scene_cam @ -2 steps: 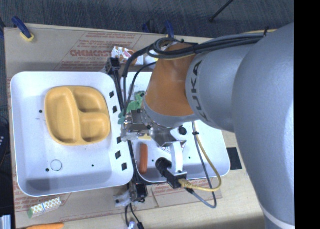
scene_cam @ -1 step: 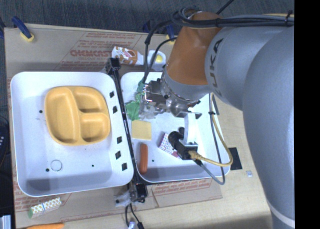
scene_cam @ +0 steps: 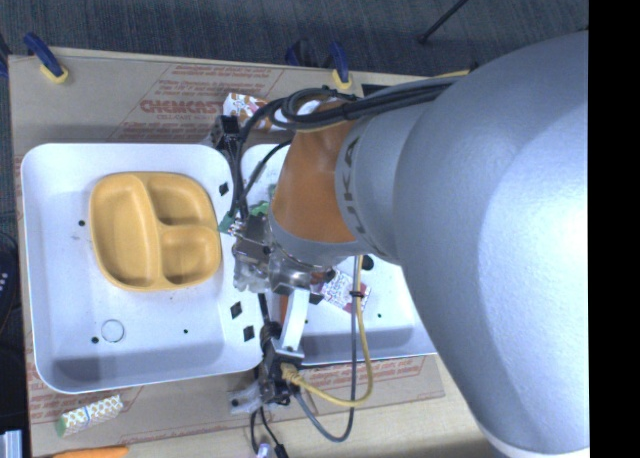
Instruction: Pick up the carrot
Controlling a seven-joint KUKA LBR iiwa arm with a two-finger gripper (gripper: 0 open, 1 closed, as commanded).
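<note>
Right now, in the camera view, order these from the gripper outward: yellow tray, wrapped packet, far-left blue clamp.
1. yellow tray, in left bin, beside the gripper.
2. wrapped packet, below that bin's front-left corner.
3. blue clamp, top-left bench corner.

We look down from one fixed camera above the worktop [scene_cam: 180,96], tilted at a slant over both white bins [scene_cam: 40,246]. The arm [scene_cam: 480,236] enters from our right, close enough to crowd the view.
</note>
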